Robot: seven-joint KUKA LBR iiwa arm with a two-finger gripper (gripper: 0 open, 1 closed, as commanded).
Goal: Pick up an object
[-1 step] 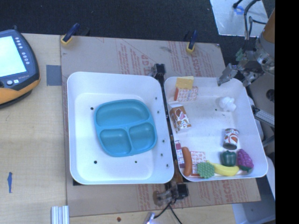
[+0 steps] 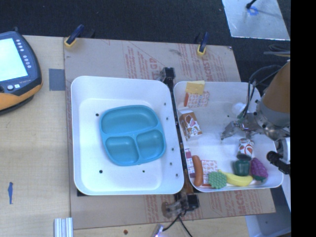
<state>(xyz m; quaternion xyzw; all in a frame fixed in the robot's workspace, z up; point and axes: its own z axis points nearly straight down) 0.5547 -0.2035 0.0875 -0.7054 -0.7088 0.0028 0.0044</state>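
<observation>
The right bin [image 2: 217, 127] holds several toy foods. A yellow cheese block [image 2: 195, 87] and a red-and-white carton [image 2: 198, 100] lie at its far end, with a brown snack box [image 2: 190, 124] below them. Along the near edge are a hot dog [image 2: 197, 168], broccoli [image 2: 216, 179], a banana [image 2: 238, 180], a green pepper [image 2: 242, 168] and purple grapes [image 2: 258, 169]. A small can [image 2: 245, 147] stands just above the pepper. My gripper [image 2: 234, 132] hangs open over bare bin floor, just up and left of the can, with nothing between its fingers.
The left bin [image 2: 84, 132] carries a blue divided plate [image 2: 132, 135]. A ridge with black clips separates the two bins. A teach pendant [image 2: 15, 68] lies on the bench at far left. Cables run along the arm [image 2: 276, 100] at the right.
</observation>
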